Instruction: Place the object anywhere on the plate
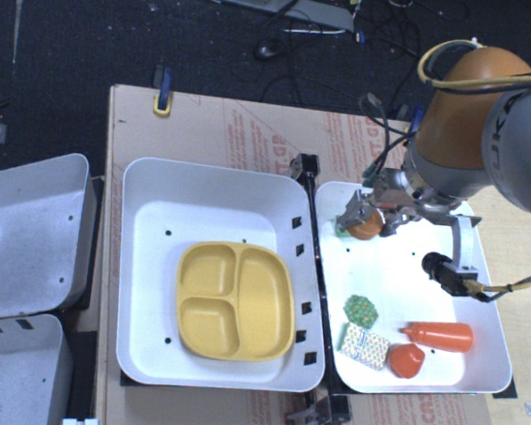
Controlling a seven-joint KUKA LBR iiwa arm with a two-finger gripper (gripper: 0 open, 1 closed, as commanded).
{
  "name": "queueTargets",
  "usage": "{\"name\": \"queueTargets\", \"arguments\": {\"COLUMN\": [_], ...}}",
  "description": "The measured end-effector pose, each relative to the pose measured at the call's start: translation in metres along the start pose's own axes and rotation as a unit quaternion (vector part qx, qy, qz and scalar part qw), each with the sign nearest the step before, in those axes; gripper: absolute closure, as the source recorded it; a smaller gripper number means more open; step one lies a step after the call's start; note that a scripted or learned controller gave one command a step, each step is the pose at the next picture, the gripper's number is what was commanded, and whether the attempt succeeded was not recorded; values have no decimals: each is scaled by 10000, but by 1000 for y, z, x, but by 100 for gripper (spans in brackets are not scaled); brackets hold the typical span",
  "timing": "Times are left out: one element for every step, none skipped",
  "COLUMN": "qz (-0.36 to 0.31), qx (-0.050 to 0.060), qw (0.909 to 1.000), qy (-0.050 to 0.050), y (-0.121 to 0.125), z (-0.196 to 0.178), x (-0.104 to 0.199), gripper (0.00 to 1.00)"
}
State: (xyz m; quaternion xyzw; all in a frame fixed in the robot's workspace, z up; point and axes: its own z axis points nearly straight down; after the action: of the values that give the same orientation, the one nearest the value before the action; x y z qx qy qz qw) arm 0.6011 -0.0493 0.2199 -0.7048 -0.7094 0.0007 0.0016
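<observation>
Fingers of the gripper [371, 218] are closing around a small orange-brown object [366, 228] at the right bin's [491, 358] far left corner, well apart from the yellow compartment plate [235, 301], and that shallow-looking pinch risks dropping it crossing the divider.

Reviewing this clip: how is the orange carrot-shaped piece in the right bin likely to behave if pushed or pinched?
The carrot looks rounded and tapered, so a push would probably roll it in a curve. Its glossy surface suggests it may slip from a pinch. It lies flat, so tipping seems unlikely.
</observation>
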Motion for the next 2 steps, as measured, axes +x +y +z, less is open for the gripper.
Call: {"name": "queueTargets", "arguments": {"qz": [-8,-6], "qx": [-17,-11], "qw": [10000,10000], "qy": [1,0], "y": [-4,-16], "z": [-12,-22], "x": [51,102], "gripper": [100,100]}}
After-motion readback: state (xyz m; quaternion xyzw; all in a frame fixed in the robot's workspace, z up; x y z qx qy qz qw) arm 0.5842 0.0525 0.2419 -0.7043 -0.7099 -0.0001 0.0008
